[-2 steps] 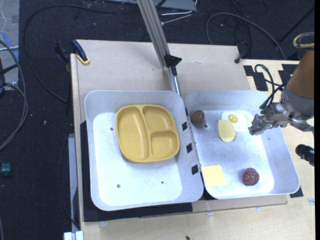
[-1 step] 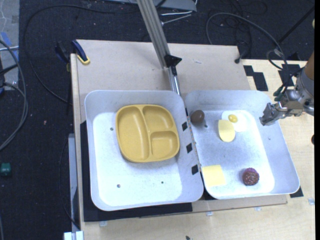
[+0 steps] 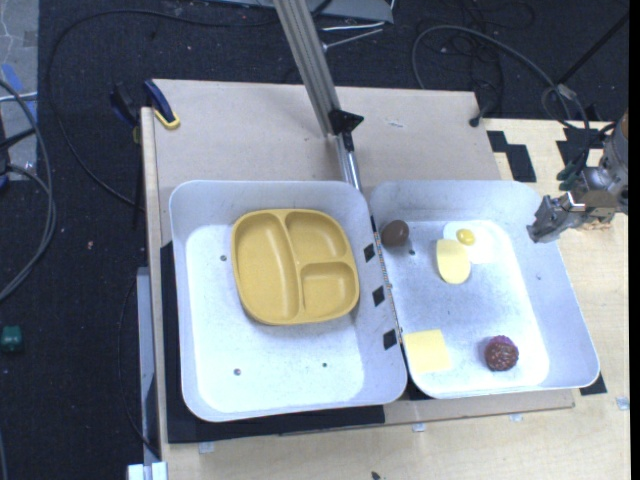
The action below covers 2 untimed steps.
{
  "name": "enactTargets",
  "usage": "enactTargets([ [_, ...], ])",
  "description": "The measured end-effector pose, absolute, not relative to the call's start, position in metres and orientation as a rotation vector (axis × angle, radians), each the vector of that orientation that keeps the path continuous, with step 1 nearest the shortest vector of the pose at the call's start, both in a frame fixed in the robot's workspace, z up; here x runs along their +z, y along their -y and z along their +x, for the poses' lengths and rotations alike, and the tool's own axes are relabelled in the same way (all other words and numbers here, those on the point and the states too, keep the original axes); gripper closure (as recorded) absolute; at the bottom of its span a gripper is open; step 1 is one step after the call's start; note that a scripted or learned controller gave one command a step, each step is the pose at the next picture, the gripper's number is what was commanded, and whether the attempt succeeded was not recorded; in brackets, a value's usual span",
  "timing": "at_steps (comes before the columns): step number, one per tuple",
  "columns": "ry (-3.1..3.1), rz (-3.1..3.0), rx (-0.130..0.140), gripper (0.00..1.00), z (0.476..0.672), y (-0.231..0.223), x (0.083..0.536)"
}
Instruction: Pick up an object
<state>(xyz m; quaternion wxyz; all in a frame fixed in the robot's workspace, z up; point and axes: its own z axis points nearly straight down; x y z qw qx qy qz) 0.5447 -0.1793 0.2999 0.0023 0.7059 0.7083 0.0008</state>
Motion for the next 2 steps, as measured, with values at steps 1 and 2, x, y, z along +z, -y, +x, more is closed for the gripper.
enactTargets([
  [1,-2.232,2.213,0.002,1.0,0.553,0.117,0.29],
  [2,-2.232,2.214,0.0,1.0,0.556,0.059,0.271],
])
